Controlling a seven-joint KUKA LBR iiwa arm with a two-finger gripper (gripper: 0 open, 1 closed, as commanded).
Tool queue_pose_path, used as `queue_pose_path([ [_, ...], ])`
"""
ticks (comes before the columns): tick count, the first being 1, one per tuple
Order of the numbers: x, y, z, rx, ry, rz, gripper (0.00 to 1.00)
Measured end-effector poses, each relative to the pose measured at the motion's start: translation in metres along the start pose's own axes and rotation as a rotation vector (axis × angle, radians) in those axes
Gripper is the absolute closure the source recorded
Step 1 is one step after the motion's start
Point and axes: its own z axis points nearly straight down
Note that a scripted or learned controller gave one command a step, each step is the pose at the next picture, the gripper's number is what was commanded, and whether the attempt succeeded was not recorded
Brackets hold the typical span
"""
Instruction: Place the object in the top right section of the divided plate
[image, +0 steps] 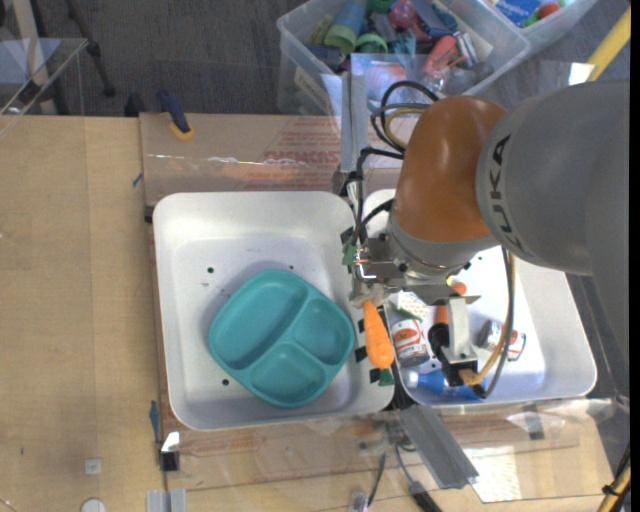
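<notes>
The gripper (380, 345) hangs below the orange-banded wrist, over the inner edge where the two bins meet. An orange, carrot-shaped object (377, 338) sits right at its fingers, upright and slightly tilted; it looks pinched between them, though the wrist hides much of the contact, so I judge this a probable hold rather than a sure one. The object is above the left rim of the right bin (565, 370), among a small can (408, 340) and a blue item (440, 384) near that bin's front edge. The teal divided plate (280, 337) lies in the left bin (190, 290), towards its front right corner. The step in hand appears to be the carry. Next, the arm needs to travel left across the shared rim, stop over the plate's top right section, and lower before letting go.
</notes>
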Motion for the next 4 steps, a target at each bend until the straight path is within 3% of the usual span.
queue_pose_path([
  [1, 0.05, -0.027, 0.02, 0.0, 0.0, 0.196, 1.0],
  [2, 0.128, -0.055, -0.046, -0.001, -0.001, 0.115, 1.0],
  [3, 0.128, -0.055, -0.046, -0.002, -0.001, 0.115, 0.0],
  [4, 0.132, 0.043, -0.126, -0.004, -0.001, -0.002, 0.0],
])
